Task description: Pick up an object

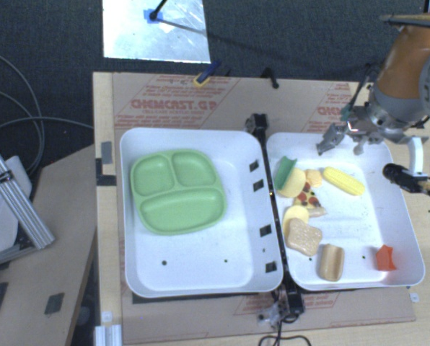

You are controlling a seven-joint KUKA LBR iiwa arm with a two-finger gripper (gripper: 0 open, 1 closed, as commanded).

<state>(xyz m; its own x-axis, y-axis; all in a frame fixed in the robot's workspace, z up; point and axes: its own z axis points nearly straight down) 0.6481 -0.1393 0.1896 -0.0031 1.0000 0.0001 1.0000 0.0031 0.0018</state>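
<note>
Two shallow white bins side by side on a desk. In the left bin, a green divided plate, lying flat toward the far left. In the right bin, a scatter of toy food: a corn cob toward the far middle, a green leafy piece beside a yellow round piece against the left wall, a bread slice nearer, a hot dog bun at the near edge, an orange block in the near right corner. Above the far edge of the right bin, jaws spread apart, grasping nothing, well clear of the corn cob. Behind them, the grey arm with its orange band at far right.
</note>
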